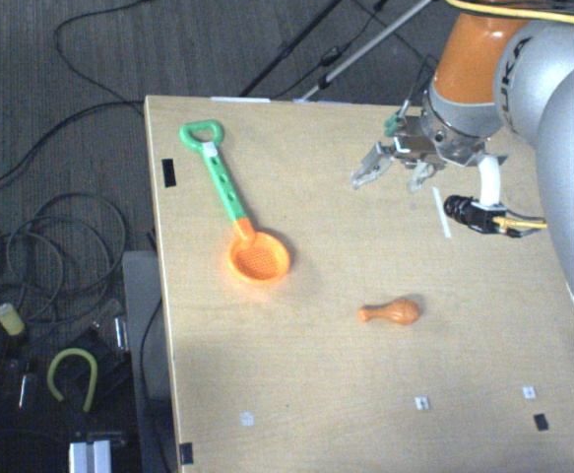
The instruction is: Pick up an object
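An orange sieve spoon (258, 258) with a green handle (222, 182) lies on the left part of the tan board (316, 392), the handle pointing to the far left corner. A small orange drumstick-shaped toy (392, 312) lies near the middle right. My gripper (388, 179) hangs over the far right part of the board, well apart from both objects, beyond the drumstick toy. Its fingers stand open with nothing between them.
The grey arm with its orange band (478, 52) fills the top right corner. A black fitting with a yellow cable (478, 215) hangs beside the wrist. Cables and a green hook (70, 372) lie on the floor to the left of the board.
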`<state>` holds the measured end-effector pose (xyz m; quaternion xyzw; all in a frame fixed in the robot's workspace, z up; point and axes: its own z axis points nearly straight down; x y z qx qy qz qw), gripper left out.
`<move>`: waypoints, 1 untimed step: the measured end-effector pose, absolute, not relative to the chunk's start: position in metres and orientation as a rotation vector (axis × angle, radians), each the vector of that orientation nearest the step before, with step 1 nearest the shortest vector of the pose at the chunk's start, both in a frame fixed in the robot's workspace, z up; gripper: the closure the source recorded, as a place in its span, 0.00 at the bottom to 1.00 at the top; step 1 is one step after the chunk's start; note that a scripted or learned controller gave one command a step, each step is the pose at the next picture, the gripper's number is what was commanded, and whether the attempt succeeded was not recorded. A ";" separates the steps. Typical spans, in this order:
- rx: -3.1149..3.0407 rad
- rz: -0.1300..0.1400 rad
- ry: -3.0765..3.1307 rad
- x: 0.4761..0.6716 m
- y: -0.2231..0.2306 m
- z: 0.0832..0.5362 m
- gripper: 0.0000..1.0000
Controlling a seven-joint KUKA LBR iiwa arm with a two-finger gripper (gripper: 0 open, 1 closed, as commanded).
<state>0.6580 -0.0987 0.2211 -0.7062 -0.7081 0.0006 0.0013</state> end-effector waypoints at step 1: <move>-2.306 0.006 -2.135 0.668 -0.205 0.234 0.00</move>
